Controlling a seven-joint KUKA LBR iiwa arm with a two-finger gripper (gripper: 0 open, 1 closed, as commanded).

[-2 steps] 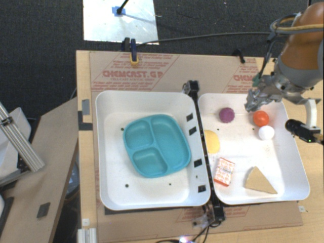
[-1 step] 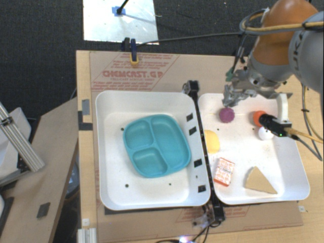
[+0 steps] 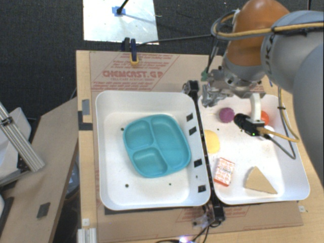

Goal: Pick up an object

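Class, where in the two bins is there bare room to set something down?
Left bin: the near strip below the teal plate. Right bin: between the yellow disc, packet and wedge. Crowded at its far end, round the tool.

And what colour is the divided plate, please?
The divided plate is plain turquoise, seen best in the camera view.

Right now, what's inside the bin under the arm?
Purple ball, round yellow thing, red-and-white packet, tan wedge, and a partly covered orange thing. The arm hides the bin's far side.
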